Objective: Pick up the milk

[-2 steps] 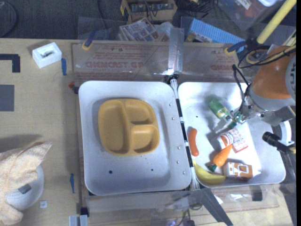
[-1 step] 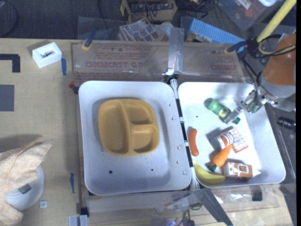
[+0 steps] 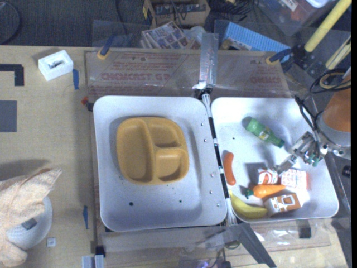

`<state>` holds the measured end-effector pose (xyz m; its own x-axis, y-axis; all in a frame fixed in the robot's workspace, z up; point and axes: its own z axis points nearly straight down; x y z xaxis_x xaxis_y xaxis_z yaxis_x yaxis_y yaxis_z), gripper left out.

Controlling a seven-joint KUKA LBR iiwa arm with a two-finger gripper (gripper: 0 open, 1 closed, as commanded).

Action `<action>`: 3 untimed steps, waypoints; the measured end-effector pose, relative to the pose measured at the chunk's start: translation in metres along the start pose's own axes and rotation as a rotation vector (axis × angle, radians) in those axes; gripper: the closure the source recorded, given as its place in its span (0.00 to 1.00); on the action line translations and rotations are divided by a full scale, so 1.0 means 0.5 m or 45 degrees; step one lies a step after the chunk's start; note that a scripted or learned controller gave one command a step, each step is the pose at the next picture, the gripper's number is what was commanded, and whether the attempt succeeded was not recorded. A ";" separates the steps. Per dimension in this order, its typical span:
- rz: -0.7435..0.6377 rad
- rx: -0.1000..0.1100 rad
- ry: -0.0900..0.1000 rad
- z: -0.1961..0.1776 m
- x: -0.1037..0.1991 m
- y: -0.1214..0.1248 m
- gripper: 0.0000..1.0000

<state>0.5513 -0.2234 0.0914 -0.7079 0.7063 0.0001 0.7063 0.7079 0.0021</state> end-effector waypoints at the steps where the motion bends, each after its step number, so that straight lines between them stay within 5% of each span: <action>1: 0.146 -0.005 -0.008 0.008 0.039 -0.037 0.00; 2: 0.172 -0.005 -0.009 0.007 0.123 -0.008 0.00; 3: 0.406 -0.005 -0.010 0.006 0.171 0.054 0.00</action>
